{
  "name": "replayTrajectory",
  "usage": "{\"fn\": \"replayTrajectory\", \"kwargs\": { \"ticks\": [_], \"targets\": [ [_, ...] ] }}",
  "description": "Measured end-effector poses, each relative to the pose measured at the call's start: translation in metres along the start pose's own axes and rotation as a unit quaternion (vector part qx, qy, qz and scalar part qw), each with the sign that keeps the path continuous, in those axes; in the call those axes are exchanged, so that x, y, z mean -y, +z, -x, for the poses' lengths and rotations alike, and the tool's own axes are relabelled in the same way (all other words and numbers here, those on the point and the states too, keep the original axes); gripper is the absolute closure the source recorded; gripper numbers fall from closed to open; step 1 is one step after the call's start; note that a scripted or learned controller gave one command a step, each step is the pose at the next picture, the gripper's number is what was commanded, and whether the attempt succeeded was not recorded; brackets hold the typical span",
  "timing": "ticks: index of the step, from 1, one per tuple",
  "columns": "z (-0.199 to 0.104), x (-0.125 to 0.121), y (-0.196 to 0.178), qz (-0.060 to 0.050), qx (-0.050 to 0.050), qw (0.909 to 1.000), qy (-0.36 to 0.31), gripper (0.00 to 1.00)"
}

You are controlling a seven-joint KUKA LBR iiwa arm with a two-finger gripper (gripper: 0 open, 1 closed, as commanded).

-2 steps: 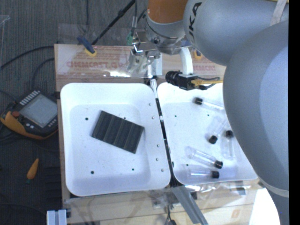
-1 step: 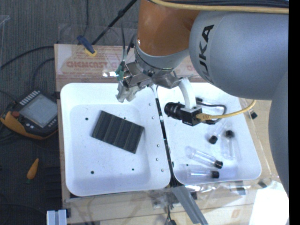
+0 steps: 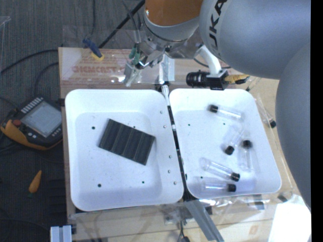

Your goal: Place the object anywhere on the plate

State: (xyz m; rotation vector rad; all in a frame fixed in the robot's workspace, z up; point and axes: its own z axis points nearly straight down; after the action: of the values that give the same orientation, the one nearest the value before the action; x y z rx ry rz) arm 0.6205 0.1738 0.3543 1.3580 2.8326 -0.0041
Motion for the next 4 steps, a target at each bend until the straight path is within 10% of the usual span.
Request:
{"fn": "replayTrajectory", "kwargs": {
  "ticks": [1, 2, 3, 4],
  "targets": [
    [-0.021, -0.045, 0.048, -0.001, -0.001, 0.9999, -0.012, 1.00],
    [-0.078, 0.027, -0.017, 0.000, 0.000, 0.9915, -0.130, 1.00],
    [-0.050, -0.032, -0.017, 0.000, 0.000, 1.0000, 0.002, 1.00],
    [-0.087, 0.037, -0.007, 0.000, 0.000, 0.9998, -0.019, 1.00]
  ]
}}
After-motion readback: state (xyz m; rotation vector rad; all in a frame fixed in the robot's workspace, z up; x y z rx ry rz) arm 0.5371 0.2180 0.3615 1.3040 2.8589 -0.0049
